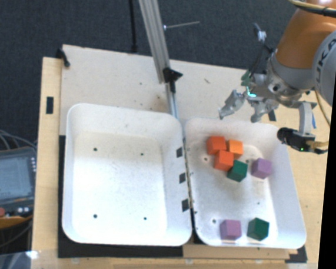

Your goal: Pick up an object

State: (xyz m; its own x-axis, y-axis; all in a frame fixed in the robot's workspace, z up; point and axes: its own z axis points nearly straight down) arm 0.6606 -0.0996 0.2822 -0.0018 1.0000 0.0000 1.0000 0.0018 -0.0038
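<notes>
The tool (244,110) hangs above the far rim of the right bin (287,190) with its two fingers spread apart and nothing between them. Just below it, three orange blocks (223,152) cluster together, touching a green block (237,170), with a purple block (262,168) beside that. Farther below lie another purple block (230,229) and green block (258,228).

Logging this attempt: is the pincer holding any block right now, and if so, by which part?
Nothing is held. The pincer hangs open above the right bin's far edge, with no block between its fingers; the blocks lie in the bin.
</notes>
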